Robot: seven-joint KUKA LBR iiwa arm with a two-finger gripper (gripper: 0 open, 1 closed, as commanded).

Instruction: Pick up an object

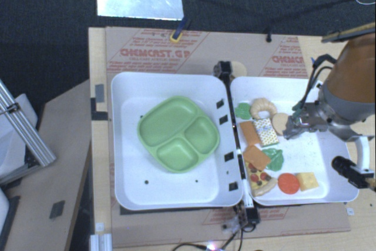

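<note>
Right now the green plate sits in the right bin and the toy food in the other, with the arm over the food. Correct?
Not quite. The camera view shows the green plate in the left bin; the toy food lies in the right bin, with the arm over it.

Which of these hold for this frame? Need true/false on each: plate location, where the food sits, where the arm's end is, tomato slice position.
1. The green divided plate lies in the left bin. True.
2. The toy food is piled on the plate. False: it lies in the right bin, mostly along its left side.
3. The gripper is over the right bin, beside the patterned cracker. True.
4. The red tomato slice sits at the far edge of the right bin. False: it lies near the front edge, next to the yellow cheese piece.
</note>
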